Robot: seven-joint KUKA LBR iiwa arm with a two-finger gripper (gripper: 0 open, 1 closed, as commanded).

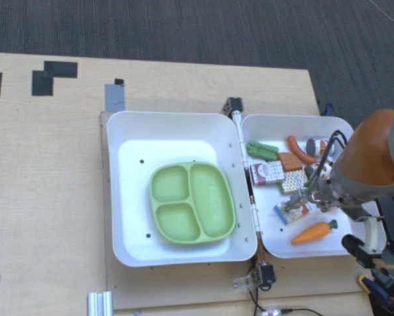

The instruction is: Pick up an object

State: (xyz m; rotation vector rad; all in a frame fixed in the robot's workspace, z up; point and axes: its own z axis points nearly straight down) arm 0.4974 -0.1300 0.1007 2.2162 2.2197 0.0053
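Note:
The right bin (275,239) holds several toy foods. An orange carrot (312,232) lies near its front edge. A red-and-white carton (268,173), an orange cracker (290,161), a green pod (261,150) and a red sausage (300,149) sit toward the back. My gripper (310,197) hangs low in the bin's middle, just right of a small speckled box (292,183). It is directly above a grey-and-blue item (290,210). The arm's orange band (374,153) covers the bin's right side.
The left bin (127,176) holds a light green divided plate (192,203). A central ridge (246,176) separates the two bins. Cables and clips lie at the bench's front right (374,285). Black tape marks (52,76) sit on the wooden bench at the far left.

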